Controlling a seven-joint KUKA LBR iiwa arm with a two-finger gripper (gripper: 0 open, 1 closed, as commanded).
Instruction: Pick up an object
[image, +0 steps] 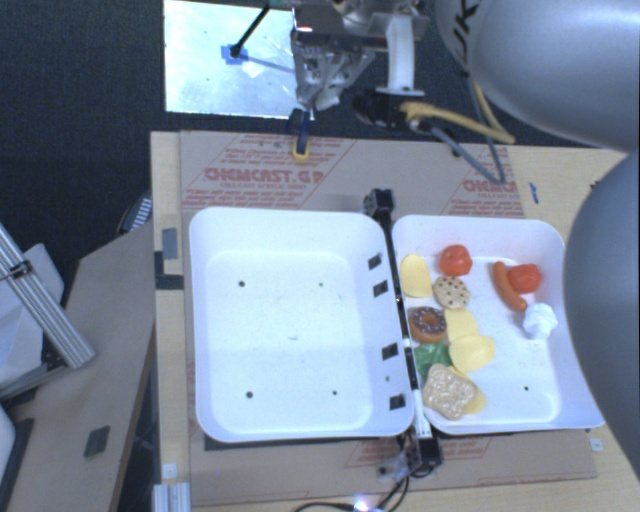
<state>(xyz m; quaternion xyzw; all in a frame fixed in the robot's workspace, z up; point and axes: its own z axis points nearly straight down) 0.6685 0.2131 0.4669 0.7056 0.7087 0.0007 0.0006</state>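
All my candidates sit in the right bin (575, 400), so I'd descend straight onto 1 with bare floor around it. The toast piece (447, 390) is nearest, tan and flat; beyond it the chocolate donut (428, 322), then the round red tomato (456, 259). My gripper (318, 98) hangs beyond both bins, carrying nothing; its opening I cannot tell.

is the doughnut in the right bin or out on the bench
In. The doughnut lies inside the right bin, near its left wall, between a cookie and a green piece.
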